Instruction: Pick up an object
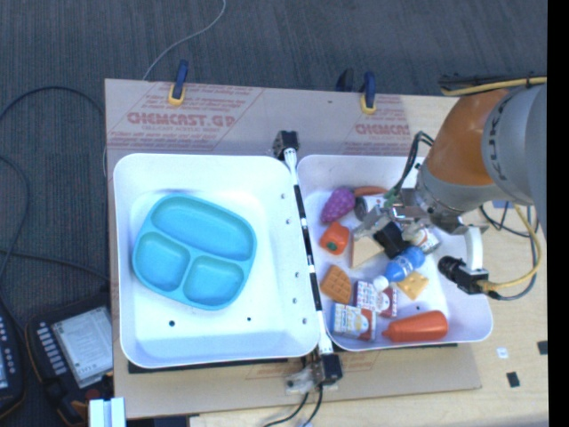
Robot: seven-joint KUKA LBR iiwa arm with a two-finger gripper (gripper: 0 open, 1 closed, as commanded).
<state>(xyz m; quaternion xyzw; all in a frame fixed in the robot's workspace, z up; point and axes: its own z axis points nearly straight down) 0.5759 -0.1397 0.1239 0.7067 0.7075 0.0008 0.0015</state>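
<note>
The right bin (pixel 462 323) holds several toy foods. Among them are purple grapes (pixel 337 205), an orange pepper (pixel 334 238), a beige cheese wedge (pixel 364 253), a waffle cracker (pixel 337 284), a blue bottle (pixel 405 264), a yellow piece (pixel 412 285), a printed carton (pixel 364 311) and a red sausage (pixel 416 326). My gripper (pixel 388 228) hangs low over the upper middle of this bin, above the cheese wedge and beside the blue bottle. The wrist hides whatever lies under it.
The left bin (pixel 267 176) carries a blue divided plate (pixel 194 249). A black rail (pixel 304 229) runs between the bins. A black connector with a yellow cable (pixel 462 274) hangs off the arm over the right bin's right side. Clamps (pixel 367 92) sit at the board's far edge.
</note>
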